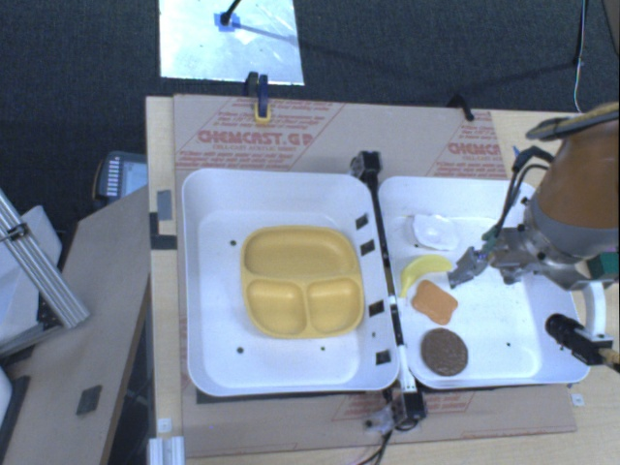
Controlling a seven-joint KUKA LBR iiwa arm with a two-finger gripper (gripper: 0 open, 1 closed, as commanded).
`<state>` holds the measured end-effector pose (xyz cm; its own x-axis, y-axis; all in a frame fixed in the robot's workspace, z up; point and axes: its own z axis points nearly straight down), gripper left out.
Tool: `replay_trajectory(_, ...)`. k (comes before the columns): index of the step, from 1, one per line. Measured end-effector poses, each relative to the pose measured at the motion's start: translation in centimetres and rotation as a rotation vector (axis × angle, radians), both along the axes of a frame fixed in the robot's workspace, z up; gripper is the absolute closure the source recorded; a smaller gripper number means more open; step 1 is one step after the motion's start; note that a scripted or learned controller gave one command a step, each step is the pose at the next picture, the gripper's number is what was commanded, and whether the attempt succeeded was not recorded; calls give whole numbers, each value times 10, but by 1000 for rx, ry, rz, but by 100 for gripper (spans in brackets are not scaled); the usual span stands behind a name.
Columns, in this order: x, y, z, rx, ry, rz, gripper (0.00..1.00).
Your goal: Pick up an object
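Camera view, near to far. Nearest, in the right bin, a brown disc is seen lying flat by the near left corner. Just beyond it an orange piece is found, its long axis running from far left to near right. Beyond that, a yellow banana-shaped piece is curved along the bin's left side, and farthest in this bin a white piece is laid flat.

The gripper is held over the right bin, reaching in from the right, with its tip just right of the yellow piece and just beyond the orange one. Whether the gripper is spread or pressed together cannot be told; nothing is seen held in it.

In the left bin a yellow divided tray is placed, well apart from the gripper.

The orange piece is judged the closest candidate: it lies slightly near and left of the tip, so a short move toward the near side and a descent would be required.
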<state>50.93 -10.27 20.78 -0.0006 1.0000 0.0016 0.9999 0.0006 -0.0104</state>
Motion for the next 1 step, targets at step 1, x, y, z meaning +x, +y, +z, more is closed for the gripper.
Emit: replay_trajectory(1, 3, 0, 5, -2, -12, 2, 0)
